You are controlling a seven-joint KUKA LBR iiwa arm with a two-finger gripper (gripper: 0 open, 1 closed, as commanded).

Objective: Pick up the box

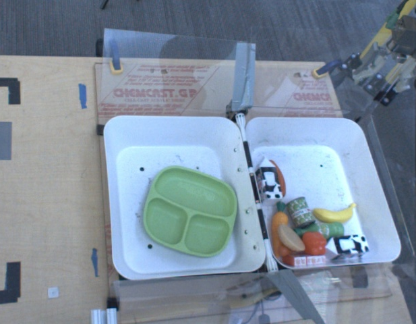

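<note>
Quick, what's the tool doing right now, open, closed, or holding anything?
Tool: sits at the view's upper right, away from both shallow white bins; open or closed cannot be told.

1. The arm (386, 54) is seen at the upper right as a cluster of pale grey and whitish parts; much of it is blurred.
2. Yellow strips are seen running along it, one curved near the top edge; whether they are cables or bands cannot be told.
3. Small dark pieces are set among the pale parts, at the right side.
4. The tool (337, 65) is seen as a slim blue-grey piece, tipped with a small orange-yellow spot.
5. No markings or screws can be made out.
</note>
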